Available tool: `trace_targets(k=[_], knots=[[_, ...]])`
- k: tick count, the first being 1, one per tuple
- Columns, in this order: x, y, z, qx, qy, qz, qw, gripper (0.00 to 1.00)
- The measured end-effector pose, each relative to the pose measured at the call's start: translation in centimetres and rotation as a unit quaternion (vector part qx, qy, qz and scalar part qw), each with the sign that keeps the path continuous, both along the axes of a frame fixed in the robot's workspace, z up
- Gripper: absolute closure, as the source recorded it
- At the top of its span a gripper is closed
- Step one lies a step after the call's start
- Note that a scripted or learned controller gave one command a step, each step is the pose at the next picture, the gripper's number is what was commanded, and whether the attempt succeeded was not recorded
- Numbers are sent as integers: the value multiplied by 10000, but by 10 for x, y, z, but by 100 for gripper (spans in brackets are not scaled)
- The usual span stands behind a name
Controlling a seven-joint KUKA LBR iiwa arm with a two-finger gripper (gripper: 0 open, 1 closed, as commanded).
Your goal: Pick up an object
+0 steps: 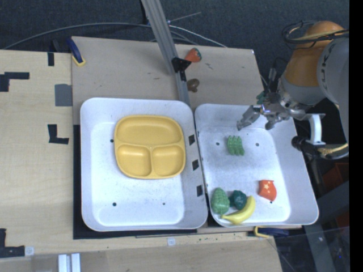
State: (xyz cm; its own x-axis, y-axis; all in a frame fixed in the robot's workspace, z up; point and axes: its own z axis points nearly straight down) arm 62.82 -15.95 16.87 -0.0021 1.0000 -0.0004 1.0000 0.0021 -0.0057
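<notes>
The right bin holds a small green knobbly toy near its middle. A red strawberry-like piece lies toward the bin's front right. In the front corner sit a green ridged piece, a dark teal piece and a yellow banana, all bunched together. My gripper hovers over the bin's far edge, up and to the right of the knobbly toy. Its two fingers are spread apart with nothing between them.
The left bin carries a yellow three-compartment plate. A grey pole slants down to the gap between the bins. Small orange and brown items rest on the bench behind the bins.
</notes>
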Motion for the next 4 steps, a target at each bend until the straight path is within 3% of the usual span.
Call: trace_targets(k=[1,2,3,4], knots=[[2,4,-45,-2,-3,2,10000,0],[3,5,-32,-3,-17,11,10000,100],[0,4,31,-5,-54,-2,10000,100],[0,5,32,3,-26,-3,10000,100]])
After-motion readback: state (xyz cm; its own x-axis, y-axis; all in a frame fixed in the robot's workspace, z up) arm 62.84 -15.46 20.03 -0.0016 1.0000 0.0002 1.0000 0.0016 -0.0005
